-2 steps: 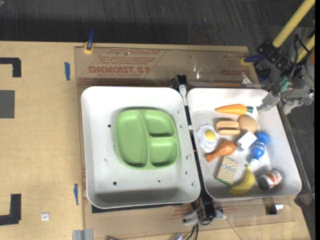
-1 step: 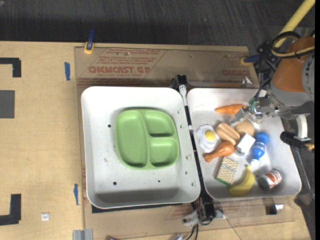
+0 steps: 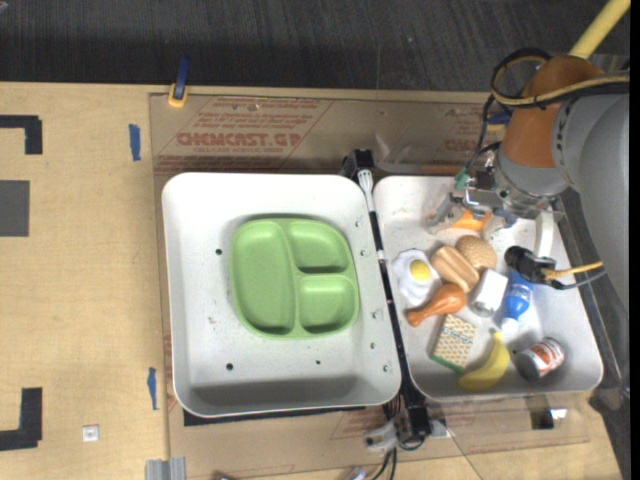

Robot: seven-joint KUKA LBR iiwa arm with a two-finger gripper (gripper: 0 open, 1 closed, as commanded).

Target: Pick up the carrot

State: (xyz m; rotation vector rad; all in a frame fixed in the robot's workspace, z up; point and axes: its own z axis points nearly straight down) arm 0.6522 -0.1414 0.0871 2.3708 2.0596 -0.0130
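The carrot shows as a small orange piece at the upper middle of the right bin, just above the hot dog. My gripper hangs directly over it, at the carrot's upper edge, with the grey arm and its orange band reaching in from the upper right. Part of the carrot is hidden under the gripper.
Packed close below the carrot in the right bin are a hot dog, fried egg, drumstick, cracker box, banana, can and blue bottle. The left bin holds a green divided plate.
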